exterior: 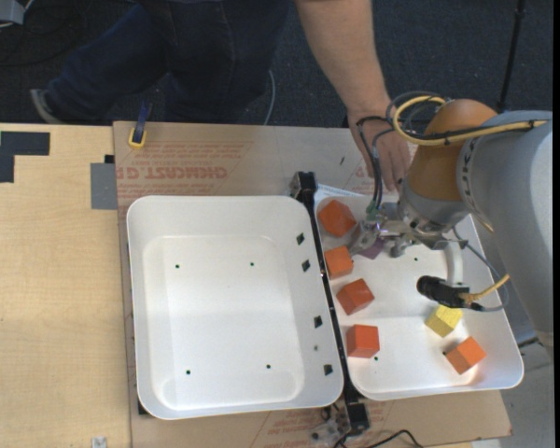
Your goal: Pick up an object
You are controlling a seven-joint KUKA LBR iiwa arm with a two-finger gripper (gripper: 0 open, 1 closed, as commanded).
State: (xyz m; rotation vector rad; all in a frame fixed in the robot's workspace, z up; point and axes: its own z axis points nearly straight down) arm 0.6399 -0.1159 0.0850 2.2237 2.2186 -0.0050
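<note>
The gripper [371, 241] hovers low in the right bin [406, 381], just right of the topmost orange block [335, 218]; whether its jaws are spread, I cannot tell. A yellow block [442, 321] lies well apart from that orange block, toward the bin's near right.

The 2 bins [224, 390] look like smooth, slightly glossy white plastic. Beneath them lies matt brown cardboard [233, 152], on a pale wood-look bench [47, 297]. The arm's orange band [448, 152] shines.

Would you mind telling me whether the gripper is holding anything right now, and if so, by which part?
It cannot be told: the gripper is low in the right bin beside orange blocks, and no block shows between its fingers.
</note>
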